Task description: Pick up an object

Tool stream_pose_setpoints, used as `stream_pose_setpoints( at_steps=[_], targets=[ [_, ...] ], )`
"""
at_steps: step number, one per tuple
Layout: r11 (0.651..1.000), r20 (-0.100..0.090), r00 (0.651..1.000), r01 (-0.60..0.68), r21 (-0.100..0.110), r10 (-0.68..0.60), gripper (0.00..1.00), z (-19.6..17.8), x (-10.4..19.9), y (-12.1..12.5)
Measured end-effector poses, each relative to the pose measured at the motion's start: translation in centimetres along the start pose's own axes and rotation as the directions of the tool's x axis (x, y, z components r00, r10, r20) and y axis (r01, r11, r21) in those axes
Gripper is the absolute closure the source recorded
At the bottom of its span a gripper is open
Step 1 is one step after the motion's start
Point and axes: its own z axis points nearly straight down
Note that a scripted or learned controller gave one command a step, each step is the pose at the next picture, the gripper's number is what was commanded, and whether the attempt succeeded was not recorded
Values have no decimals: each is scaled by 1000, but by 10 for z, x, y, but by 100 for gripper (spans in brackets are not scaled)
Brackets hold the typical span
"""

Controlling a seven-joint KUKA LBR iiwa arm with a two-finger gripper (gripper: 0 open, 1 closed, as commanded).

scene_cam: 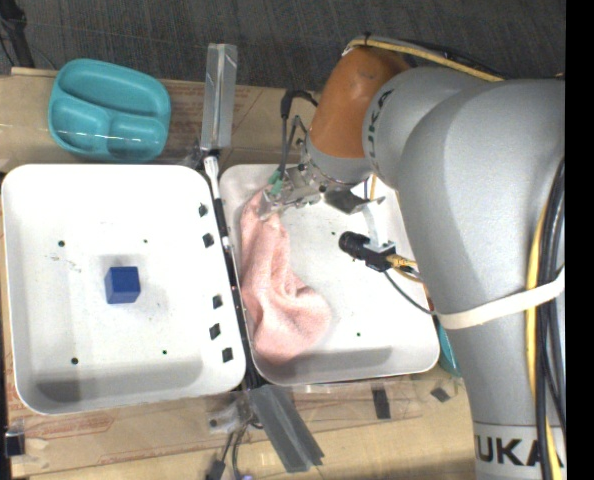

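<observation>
Dark carpet behind, wooden worktop (97, 423) with two bins. Tool (289, 190) sits at top of pink cloth (277, 288) in right bin (377, 363); can't tell its opening or grip. Risk: cloth slips out, pinch too thin. Blue cube (123, 284) well apart in left bin (37, 198).

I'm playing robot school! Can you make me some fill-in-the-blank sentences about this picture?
1. The small cube in the left bin is colored ____.
2. The cloth lying in the right bin is colored ____.
3. The gripper is at the cloth's ____ end.
4. The teal tray sits on the bench behind the ____ bin.

Missing words: blue; pink; top; left
</observation>
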Motion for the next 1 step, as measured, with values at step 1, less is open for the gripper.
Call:
stream_pose_setpoints(
  at_steps=[1],
  targets=[
    [998, 0, 998, -65, 2, 65, 100, -91, 65, 16]
  ],
)
